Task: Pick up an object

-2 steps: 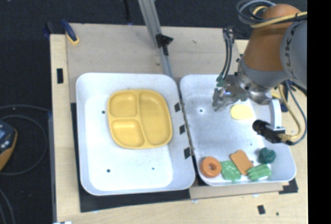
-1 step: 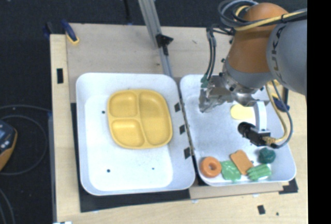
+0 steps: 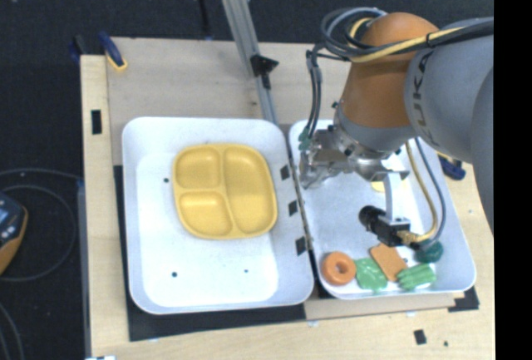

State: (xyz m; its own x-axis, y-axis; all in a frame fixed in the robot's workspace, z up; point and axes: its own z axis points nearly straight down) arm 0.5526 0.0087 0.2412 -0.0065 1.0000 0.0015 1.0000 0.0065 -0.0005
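Arm (image 3: 416, 92) bent down over right bin (image 3: 349, 209) w/ gripper (image 3: 314, 167) low, grip state can't tell.

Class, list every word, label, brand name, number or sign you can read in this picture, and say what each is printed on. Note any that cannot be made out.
"KU": dark letters running down the grey arm, beside the orange band; the remaining letters are cut off at the picture's edge.
Nothing else can be read. The yellow plate, the two white bins and the small toys in the right bin bear no visible writing.
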